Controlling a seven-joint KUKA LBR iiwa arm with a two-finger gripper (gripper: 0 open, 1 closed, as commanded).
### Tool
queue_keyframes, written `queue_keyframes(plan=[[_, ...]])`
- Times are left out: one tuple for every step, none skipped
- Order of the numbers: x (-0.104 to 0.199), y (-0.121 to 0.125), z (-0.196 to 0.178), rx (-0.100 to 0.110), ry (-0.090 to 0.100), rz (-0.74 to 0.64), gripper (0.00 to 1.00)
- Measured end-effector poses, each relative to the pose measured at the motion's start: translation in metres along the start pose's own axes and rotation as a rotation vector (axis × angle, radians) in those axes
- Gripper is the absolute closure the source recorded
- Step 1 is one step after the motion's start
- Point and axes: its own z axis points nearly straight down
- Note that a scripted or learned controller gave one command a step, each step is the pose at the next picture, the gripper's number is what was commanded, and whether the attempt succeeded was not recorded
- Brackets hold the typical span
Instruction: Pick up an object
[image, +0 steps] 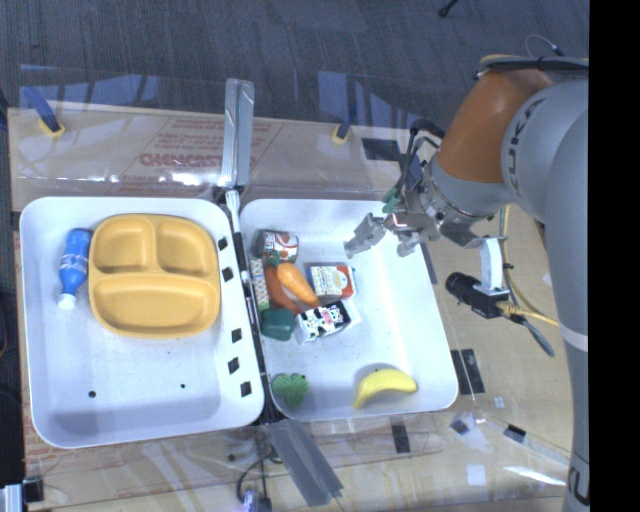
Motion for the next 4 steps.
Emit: queue_keyframes(plan=[[0.055, -0.011, 0.117, -0.007, -0.001, -0.171, 0.0], [0.054, -0.01, 0.107, -0.006, -0.002, -0.174, 1.0], [0.054, -0.01, 0.107, -0.007, -0.002, -0.175, 0.0], [0.055, -0.01, 0.097, -0.006, -0.002, -0.18, 1.0]])
